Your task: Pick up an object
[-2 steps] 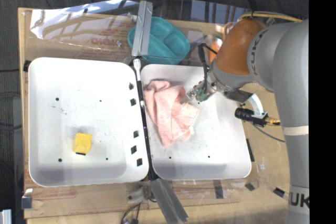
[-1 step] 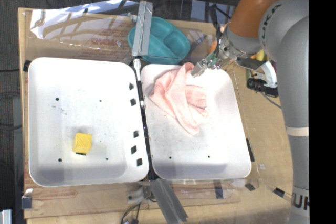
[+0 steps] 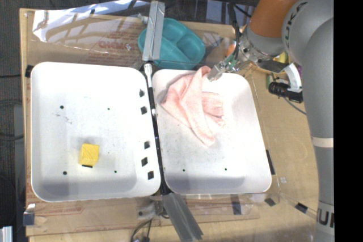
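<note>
Pink cloth (image 3: 195, 105) in right bin (image 3: 249, 178), hand (image 3: 218, 71) at its top edge

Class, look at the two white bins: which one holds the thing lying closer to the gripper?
The right bin. Its pink cloth reaches up to the gripper, while the left bin holds a small yellow block far away.

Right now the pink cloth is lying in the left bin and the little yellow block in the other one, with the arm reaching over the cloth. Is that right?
Not quite: the bins are swapped. The camera view shows the pink cloth in the right bin and the yellow block in the left bin. The gripper is indeed over the cloth's top edge.
</note>
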You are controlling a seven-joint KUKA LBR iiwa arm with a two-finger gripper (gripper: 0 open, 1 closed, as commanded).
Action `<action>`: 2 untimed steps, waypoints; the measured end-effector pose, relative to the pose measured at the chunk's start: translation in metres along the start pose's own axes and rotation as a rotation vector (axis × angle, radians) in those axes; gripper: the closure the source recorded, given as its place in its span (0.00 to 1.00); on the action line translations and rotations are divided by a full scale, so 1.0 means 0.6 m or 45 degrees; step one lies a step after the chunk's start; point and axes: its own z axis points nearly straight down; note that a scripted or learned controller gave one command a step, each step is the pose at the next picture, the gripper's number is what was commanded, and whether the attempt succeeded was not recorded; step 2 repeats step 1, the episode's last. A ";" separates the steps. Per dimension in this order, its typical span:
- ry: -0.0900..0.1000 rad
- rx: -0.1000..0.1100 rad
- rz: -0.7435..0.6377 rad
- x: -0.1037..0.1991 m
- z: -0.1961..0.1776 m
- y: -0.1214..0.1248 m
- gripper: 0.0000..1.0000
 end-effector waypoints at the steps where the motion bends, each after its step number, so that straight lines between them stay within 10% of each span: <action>1: -0.002 -0.001 -0.007 0.001 -0.017 0.002 1.00; 2: -0.002 -0.001 -0.007 0.001 -0.017 0.002 1.00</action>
